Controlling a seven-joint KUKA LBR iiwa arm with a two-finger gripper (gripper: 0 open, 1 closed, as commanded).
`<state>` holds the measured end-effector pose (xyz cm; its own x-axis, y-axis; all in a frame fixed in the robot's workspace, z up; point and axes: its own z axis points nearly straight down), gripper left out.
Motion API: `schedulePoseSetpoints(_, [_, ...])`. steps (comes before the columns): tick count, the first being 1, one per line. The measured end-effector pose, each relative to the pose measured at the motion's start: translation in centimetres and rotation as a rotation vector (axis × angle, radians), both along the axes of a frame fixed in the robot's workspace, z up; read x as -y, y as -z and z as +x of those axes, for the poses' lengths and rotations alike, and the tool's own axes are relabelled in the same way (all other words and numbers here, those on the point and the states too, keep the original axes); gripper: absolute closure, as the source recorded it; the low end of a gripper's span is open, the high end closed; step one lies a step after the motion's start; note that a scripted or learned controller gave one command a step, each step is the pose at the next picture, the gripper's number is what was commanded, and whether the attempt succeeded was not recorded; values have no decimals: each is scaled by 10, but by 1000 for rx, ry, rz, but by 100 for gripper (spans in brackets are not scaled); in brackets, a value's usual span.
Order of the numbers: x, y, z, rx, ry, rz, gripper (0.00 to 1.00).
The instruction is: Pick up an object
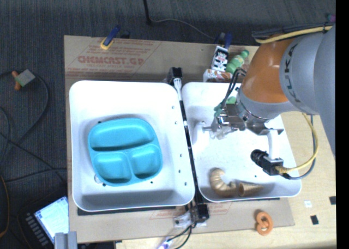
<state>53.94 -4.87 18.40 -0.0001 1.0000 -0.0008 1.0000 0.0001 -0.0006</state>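
Desk (109,60): a brown board with red lettering on its far-left part, carrying 2 shallow white plastic bins side by side.

Left bin (82,150): holds 1 light-blue plastic tray with 3 compartments (125,151), lying flat near the bin's middle, slightly toward the left wall. The long compartment faces the far side and the 2 smaller ones face the near side.

Right bin (199,92): a tan, curved, horn-shaped object (226,182) lies on the floor close to the near wall, toward the near-left corner. It lies on its side, thick curled end to the left, tapered end pointing right.

Arm: the grey arm with the orange band (267,76) comes in from the right edge, over the far-right part of the right bin. The claw (222,128) is low inside the right bin, left of centre and toward the far side. Whether the claw is released or clenched cannot be told; the metal parts blur together at this angle. It is well apart from the horn-shaped object, with bare bin floor between. A black connector with yellow cable (267,162) hangs beside the wrist on the right.

Outside the bins: a small orange ring-shaped item (264,222) on the near-right part of the desk; a blue-and-yellow clamp (110,36) at the far-left edge; colourful small items (229,62) at the far edge behind the right bin.
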Motion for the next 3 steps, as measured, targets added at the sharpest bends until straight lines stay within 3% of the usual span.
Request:
schedulePoseSetpoints(1, [-29, -32, -56, -2, -1, 1, 100])
schedulePoseSetpoints(3, [-78, -23, -56, -3, -1, 1, 100])
